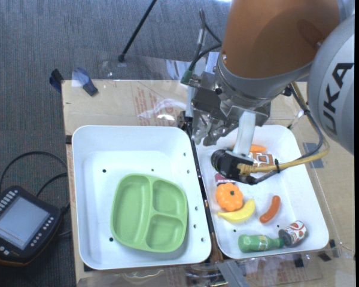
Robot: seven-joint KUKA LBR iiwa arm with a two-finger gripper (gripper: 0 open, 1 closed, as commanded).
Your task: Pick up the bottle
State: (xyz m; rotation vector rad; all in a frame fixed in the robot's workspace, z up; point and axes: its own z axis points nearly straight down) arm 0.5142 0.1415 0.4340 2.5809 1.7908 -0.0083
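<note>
Camera view looks down at a slant on a brown counter carrying two shallow white bins side by side. The left bin holds one thing: a light green divided plate with three compartments, lying flat toward the near middle of the bin floor. The right bin is the crowded one. The green bottle lies on its side along the near wall, just beside a small red and white can at its right end. Behind the bottle, a yellow banana touches an orange toy pumpkin, and a red sausage-shaped piece lies tilted a little to the right of them. Further back, a small box with a brown and white label and an orange item behind it are partly covered by the arm. The hand hangs over the far left corner of the right bin, near the divide between the bins, well apart from the bottle; its metal parts are bunched together and I cannot tell how wide it stands, and nothing is visible in it. A black cylinder with a yellow hose sits below the wrist.
</note>
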